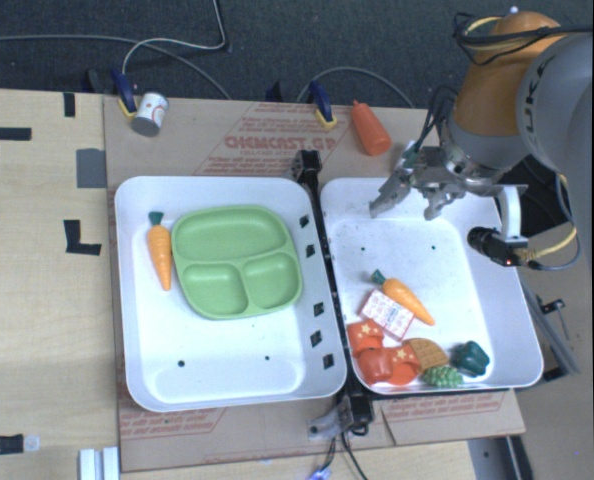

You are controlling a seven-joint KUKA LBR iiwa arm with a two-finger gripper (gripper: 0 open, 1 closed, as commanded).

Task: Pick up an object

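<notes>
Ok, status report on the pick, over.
Tool open, holding nothing, above right bin far end. Toy food pile untouched at near end. Nothing in the way.

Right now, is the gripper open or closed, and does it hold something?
Gripper: open, holding nothing, above the back part of the right bin.

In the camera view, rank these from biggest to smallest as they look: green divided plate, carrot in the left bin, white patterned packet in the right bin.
1. green divided plate
2. carrot
3. white patterned packet, about level with the carrot

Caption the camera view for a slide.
Open gripper poised above right bin, toy food heaped at its near end.
</notes>
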